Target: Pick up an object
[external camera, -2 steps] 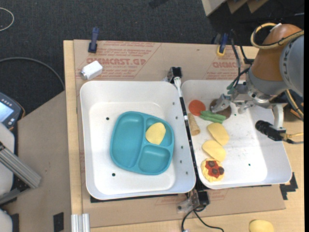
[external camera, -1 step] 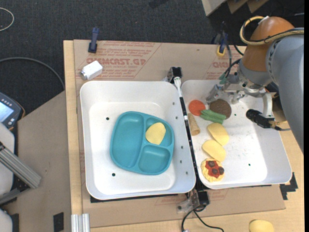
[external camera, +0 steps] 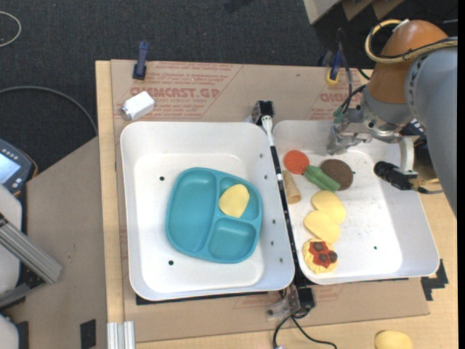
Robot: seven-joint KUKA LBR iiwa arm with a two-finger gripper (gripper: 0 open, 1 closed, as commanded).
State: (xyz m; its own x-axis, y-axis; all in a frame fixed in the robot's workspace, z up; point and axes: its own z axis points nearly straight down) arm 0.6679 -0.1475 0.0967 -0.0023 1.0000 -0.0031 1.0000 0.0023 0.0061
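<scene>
The right bin (external camera: 407,260) holds a tight cluster of toy food (external camera: 323,202) along its left wall. The hand (external camera: 347,138) hangs at the far edge, above the brown piece (external camera: 337,171); its spread I cannot tell. Crowded neighbours could block a clean grip.

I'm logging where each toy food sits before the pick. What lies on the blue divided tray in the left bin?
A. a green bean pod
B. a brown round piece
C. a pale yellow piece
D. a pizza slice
C: a pale yellow piece rests in the upper right compartment of the blue divided tray, while the brown, green and pizza pieces lie in the right bin.
</scene>
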